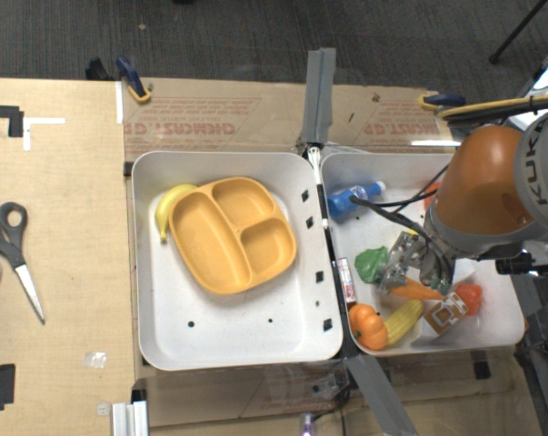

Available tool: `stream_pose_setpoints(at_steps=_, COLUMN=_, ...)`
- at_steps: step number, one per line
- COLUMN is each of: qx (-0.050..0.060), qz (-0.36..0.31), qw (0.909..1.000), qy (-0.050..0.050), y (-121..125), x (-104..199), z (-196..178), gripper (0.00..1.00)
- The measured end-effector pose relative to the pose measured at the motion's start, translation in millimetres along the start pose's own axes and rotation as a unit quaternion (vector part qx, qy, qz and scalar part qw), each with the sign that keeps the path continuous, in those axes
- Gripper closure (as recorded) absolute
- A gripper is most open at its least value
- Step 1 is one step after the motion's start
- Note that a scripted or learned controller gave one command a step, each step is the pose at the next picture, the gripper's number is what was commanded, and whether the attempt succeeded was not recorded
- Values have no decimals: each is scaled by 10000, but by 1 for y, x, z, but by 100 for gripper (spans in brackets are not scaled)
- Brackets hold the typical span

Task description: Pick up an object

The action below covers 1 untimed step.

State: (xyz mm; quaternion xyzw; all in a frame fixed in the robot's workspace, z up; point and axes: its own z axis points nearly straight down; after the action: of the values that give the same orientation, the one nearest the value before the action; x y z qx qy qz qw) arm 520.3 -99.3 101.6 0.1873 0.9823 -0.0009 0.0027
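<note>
Likely target is the carrot (417, 290), a slim orange taper lying flat in the right bin (505, 330), directly under the gripper (412, 266). The gripper is down in the toy clutter at that spot; fingers are buried in metal and cable, so I can't tell whether they're wide, narrow or on anything. Nothing visibly sits between them, so I wouldn't call it a grasp. Neighbours crowd it: yellow corn cob (403, 321), ridged, touching a glossy orange pumpkin (368, 326) at the bin's near-left corner; a green pepper-like piece (372, 262) just left of the gripper; a small brown printed box (444, 313) and a red round piece (469, 298) to its right; a blue bottle (351, 199) lies on its side near the far-left wall, well apart. All look like smooth hard plastic play food, probably slippery, and rounded shapes may roll out of a pinch. The left bin (164, 334) holds a yellow three-compartment plate (233, 234), matte, resting over a banana (171, 205) at its far-left edge. Scissors (14, 252) lie on the bench (55, 334), out of the way.
</note>
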Motion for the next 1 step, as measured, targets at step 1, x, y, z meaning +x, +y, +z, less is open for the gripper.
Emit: stream_pose_setpoints(at_steps=1, qx=-6, qz=-21, qw=10000, qy=9, y=34, x=-26, z=-112, gripper=100)
